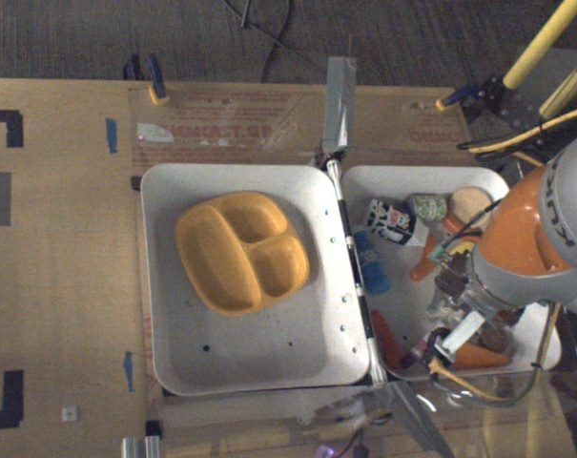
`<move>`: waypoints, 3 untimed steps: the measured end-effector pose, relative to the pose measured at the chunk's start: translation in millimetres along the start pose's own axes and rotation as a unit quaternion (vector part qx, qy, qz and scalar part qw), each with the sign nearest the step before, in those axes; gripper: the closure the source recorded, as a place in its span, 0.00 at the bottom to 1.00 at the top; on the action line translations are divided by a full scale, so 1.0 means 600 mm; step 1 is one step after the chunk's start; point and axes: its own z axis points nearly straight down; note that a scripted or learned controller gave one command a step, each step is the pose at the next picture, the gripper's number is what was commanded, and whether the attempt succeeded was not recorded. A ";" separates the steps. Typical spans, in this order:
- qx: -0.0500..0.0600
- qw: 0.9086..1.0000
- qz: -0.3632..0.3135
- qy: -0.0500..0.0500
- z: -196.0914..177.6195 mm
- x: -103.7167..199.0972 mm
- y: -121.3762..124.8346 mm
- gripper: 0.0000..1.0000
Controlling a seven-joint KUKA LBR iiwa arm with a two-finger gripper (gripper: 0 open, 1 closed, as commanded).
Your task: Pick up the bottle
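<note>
A small bottle (393, 220) with a black-and-white label lies on its side at the back of the right bin (360, 184), its grey-green end (427, 206) pointing right. My gripper (448, 299) hangs low over the middle of the right bin, in front and to the right of the bottle and apart from it. The wrist and its orange band (522, 237) cover the bin's right side. An orange-red stick-shaped thing (428, 256) lies just left of the gripper, between it and the bottle.
The right bin also holds a tan round thing (470, 202), a blue thing (370, 267), a red carrot-like piece (384, 337) and an orange one (479, 356). A yellow divided plate (240, 251) sits in the left bin (174, 351).
</note>
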 end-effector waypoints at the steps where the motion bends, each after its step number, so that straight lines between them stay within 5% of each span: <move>1: -0.002 0.996 0.088 -0.001 0.015 -0.001 0.158 1.00; 2: -0.001 0.996 0.086 -0.001 -0.001 0.002 0.156 1.00; 3: 0.000 0.991 0.136 -0.002 -0.272 -0.031 0.205 1.00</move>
